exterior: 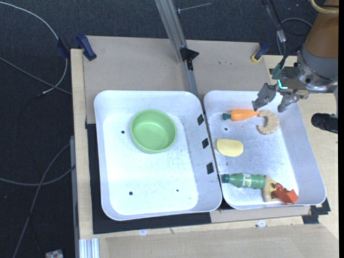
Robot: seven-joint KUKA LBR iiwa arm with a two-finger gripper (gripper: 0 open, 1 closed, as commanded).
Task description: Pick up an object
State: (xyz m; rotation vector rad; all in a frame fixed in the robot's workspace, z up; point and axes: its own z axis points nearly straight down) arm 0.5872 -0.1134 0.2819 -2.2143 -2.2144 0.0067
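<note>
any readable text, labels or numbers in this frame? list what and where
No text reads clearly in the camera view.
Green bottle in the right bin: it has a pale label band, too small and blurred to read.
Carrot, yellow piece, tan crescent, red toy, green bowl in the left bin: no markings seen.
Gripper: teal light, no lettering legible.
</note>
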